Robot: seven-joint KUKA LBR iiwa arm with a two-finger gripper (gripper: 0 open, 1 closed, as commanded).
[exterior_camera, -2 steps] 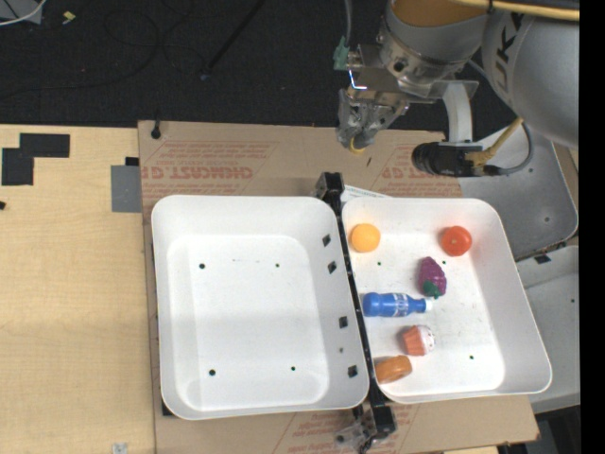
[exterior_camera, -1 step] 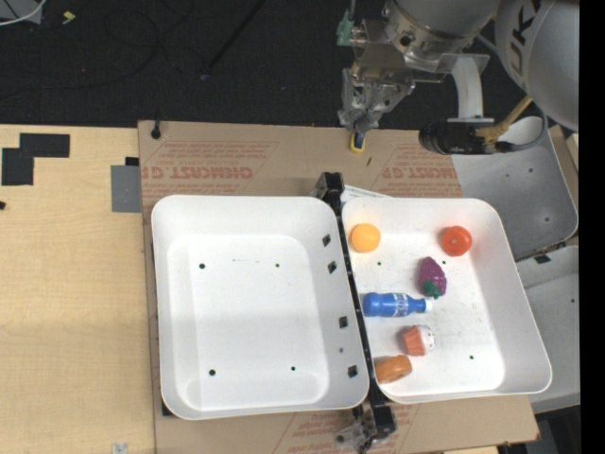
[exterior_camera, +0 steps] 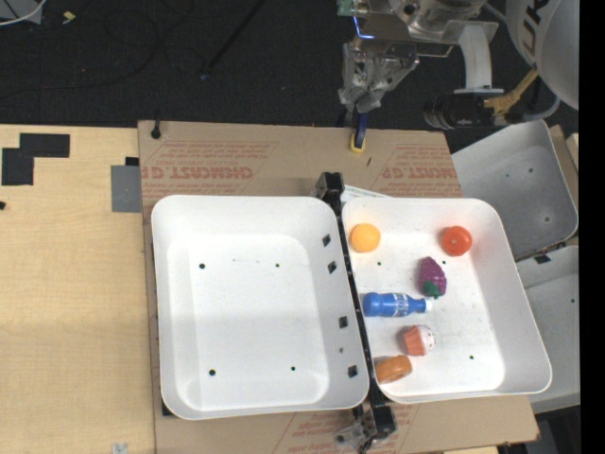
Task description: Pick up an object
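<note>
Six small items sit in the right bin (exterior_camera: 515, 253) — orange ball (exterior_camera: 365, 237), red ball (exterior_camera: 456, 240), purple toy (exterior_camera: 432, 276), blue bottle (exterior_camera: 392, 304), pink-white piece (exterior_camera: 418, 340), orange lump (exterior_camera: 393, 368). Bottle's long axis runs left-right w/ cap toward right. My gripper (exterior_camera: 361, 102) hangs well above, beyond bin's far edge, nothing visibly held — can't tell its state. Everything lies toward the near side from me; orange ball's nearest.

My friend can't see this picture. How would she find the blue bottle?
Look in the right bin. The blue bottle lies on its side near the middle divider, below the orange ball. It is the only blue, long thing there.
</note>
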